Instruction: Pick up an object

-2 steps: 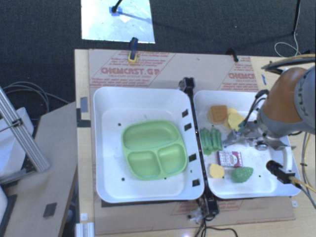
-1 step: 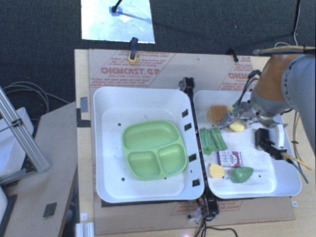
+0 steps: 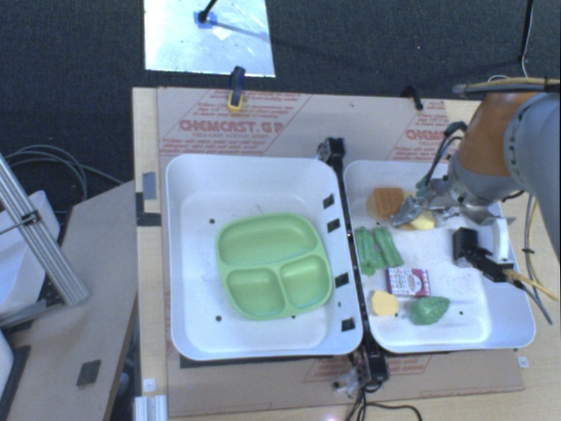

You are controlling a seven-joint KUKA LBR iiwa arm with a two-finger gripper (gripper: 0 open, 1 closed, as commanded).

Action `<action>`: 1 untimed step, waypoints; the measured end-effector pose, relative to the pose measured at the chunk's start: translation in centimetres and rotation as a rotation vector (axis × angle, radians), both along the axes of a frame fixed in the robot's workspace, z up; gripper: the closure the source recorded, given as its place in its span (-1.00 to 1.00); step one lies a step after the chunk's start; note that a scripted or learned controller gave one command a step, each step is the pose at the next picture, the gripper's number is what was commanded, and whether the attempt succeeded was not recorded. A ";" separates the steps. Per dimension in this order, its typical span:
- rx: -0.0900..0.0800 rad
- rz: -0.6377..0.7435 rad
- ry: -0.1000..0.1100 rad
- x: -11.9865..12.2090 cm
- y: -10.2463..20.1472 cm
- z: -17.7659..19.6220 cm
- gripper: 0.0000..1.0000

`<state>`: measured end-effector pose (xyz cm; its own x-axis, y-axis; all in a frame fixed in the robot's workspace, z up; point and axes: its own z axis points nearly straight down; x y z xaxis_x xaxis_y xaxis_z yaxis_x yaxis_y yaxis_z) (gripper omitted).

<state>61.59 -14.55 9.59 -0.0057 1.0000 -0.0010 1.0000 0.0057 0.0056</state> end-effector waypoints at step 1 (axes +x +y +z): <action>0.005 0.010 -0.006 1.0 10.7 9.5 1.00</action>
